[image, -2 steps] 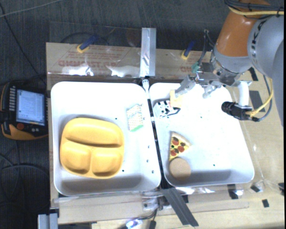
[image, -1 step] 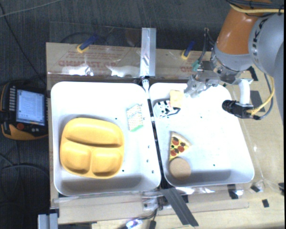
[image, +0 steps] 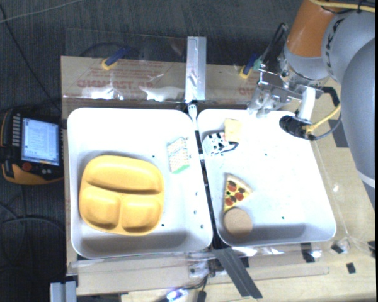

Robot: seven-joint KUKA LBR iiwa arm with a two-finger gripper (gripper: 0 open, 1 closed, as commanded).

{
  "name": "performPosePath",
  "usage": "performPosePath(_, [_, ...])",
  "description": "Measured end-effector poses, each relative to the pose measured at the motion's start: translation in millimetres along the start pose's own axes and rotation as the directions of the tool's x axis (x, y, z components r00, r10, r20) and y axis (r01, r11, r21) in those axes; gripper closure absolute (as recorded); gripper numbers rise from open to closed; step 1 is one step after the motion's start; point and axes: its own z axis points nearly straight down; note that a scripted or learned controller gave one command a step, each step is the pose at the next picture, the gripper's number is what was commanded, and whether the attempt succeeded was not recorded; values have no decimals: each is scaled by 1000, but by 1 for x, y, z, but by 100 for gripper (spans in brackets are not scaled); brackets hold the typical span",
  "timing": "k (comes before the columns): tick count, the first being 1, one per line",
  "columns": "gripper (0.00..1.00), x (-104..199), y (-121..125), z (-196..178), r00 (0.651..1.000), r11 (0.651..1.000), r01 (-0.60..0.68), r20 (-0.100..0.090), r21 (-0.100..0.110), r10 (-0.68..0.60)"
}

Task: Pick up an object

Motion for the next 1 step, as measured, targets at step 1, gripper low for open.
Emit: performPosePath(1, [100,-42,21,-168,1000,1000,-3,3,-2,3])
